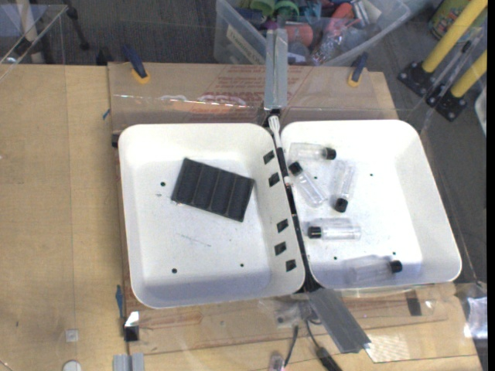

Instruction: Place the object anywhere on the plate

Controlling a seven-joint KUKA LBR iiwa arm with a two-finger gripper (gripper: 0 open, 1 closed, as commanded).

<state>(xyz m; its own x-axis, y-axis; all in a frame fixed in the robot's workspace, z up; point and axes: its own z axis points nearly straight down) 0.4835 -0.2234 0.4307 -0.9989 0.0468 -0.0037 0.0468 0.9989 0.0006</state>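
dark ribbed plate (213, 189) lies flat in the left bin (139, 277), nothing on it. clear vials with black caps (332, 229) lie scattered right of the plate, in the right bin (433, 199), awaiting a pick. gripper state: cannot tell.

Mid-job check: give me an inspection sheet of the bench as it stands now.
Surface: two shallow white bins side by side, left bin and right bin, on a wooden bench.
Job's things: dark ribbed plate lying flat in the left bin; five clear vials with black caps scattered in the right bin.
Clutter: nothing seen in the bins.
Grippers: nothing seen.
Cables: thin dark lead at the front edge.
Surroundings: clear tub of coloured items behind.
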